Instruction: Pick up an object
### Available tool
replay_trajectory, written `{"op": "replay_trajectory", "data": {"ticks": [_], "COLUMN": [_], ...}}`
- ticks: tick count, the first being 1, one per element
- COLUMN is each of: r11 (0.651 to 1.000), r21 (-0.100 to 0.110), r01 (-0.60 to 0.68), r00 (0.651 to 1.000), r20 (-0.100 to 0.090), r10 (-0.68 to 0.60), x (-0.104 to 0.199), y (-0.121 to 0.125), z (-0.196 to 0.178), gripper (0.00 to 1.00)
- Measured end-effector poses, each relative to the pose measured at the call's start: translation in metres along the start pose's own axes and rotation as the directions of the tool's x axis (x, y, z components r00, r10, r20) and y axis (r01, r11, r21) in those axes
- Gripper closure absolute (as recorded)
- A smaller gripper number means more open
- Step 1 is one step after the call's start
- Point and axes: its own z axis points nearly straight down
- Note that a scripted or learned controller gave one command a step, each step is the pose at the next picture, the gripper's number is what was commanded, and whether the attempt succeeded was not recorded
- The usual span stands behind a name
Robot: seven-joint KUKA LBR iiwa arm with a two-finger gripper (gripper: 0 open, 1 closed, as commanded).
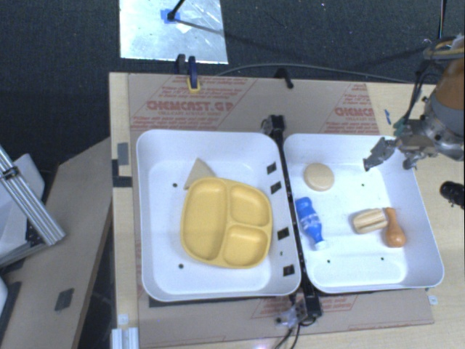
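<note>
The desk [87,195] carries two white bins, and my jaws [392,153] hang spread open and empty over the right bin [414,217], near its far right corner. In that bin lie a round cream disc [319,176], a blue bottle [309,222] by the divider, and a bread roll [369,220] touching a brown pear-shaped piece [394,228].

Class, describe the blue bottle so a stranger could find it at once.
Start at the right-hand white bin. Along its left wall, beside the divider between the bins, lies the small blue bottle, below the round cream disc. It is the only blue item there; its neighbours are tan or orange-brown.
</note>
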Motion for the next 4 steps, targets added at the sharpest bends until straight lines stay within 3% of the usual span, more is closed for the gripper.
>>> {"op": "replay_trajectory", "data": {"ticks": [1,4], "r11": [1.000,1.000], "r21": [-0.011,-0.008], "r01": [0.003,0.001], "r00": [1.000,1.000], "r20": [0.002,0.002], "r10": [-0.003,-0.001], "x": [0.000,-0.012], "y": [0.002,0.012], "z": [-0.007,0.147], "gripper": [0.00,0.00]}}
